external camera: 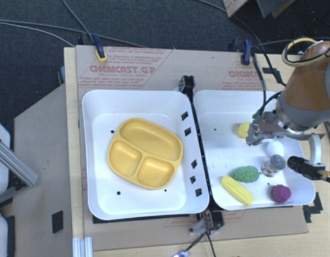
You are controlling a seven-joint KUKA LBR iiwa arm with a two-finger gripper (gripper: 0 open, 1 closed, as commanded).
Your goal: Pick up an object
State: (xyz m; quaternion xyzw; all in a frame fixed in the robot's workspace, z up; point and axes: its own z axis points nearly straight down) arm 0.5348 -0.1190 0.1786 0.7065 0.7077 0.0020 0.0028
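The right bin [221,108] holds several small objects. A yellow lemon-like piece [243,130] lies near its middle, with a white egg-shaped piece [275,148] to its right. Toward the front lie a green bumpy piece [245,174], a yellow corn cob [237,190], a purple round piece [280,193] and a small clear-and-red item [269,167]. My gripper [259,131] hangs low over the bin, right beside the yellow lemon-like piece and just left of the white piece. The wrist hides how it sits against them.
The left bin [98,159] holds a yellow divided plate [145,153]. A black divider with clips [193,143] runs between the bins. The grey and orange arm [309,90] covers the right bin's far right side. A black fitting [304,167] sticks out near the right rim.
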